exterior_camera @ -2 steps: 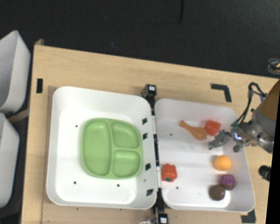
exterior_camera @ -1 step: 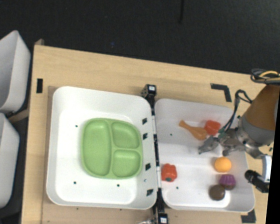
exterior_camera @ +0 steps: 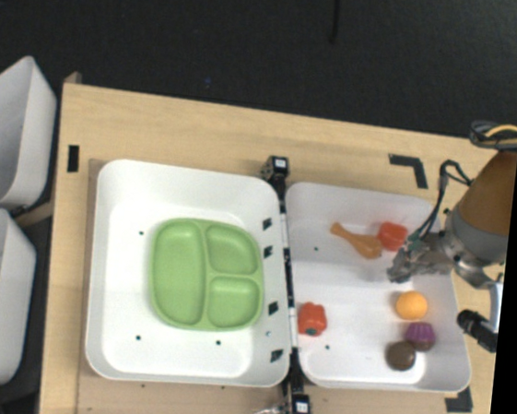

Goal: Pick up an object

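Two bins inspected; gripper [exterior_camera: 406, 267] low in right bin [exterior_camera: 342, 369].
Left bin [exterior_camera: 104, 342]: green divided plate [exterior_camera: 204, 274], wide margins. Right bin: red pepper [exterior_camera: 312, 319] at left wall, tan piece [exterior_camera: 357, 240], red block [exterior_camera: 392, 233] just above-left of gripper; orange ball [exterior_camera: 411, 306], purple [exterior_camera: 421, 335] and brown [exterior_camera: 400, 355] objects below. Finger opening indiscernible.

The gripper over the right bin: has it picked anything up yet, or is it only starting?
Nothing looks lifted yet. The gripper hangs low in the right bin, between the red piece and the orange ball; both lie on the bin floor. Whether anything is in its grasp cannot be made out. Grasping and lifting remain.
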Controlling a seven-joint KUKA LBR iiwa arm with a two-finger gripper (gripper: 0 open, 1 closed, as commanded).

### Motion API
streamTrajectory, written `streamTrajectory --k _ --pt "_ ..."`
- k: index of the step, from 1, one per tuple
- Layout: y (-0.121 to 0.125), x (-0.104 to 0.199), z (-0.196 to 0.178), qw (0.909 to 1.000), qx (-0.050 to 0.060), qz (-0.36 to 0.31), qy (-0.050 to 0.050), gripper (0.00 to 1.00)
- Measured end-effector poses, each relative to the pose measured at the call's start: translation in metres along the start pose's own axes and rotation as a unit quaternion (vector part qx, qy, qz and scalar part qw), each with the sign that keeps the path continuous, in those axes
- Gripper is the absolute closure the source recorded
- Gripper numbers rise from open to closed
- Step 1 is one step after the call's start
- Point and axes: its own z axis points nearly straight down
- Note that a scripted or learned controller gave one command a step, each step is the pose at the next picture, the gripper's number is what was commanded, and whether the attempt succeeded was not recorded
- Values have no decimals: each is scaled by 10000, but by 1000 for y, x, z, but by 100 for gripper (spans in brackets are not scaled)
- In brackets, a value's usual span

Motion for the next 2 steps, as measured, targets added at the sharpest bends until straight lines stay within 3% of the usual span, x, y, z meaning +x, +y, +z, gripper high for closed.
streamTrajectory --k 2 --pt "13 1 -98 10000 -4 -6 1 100"
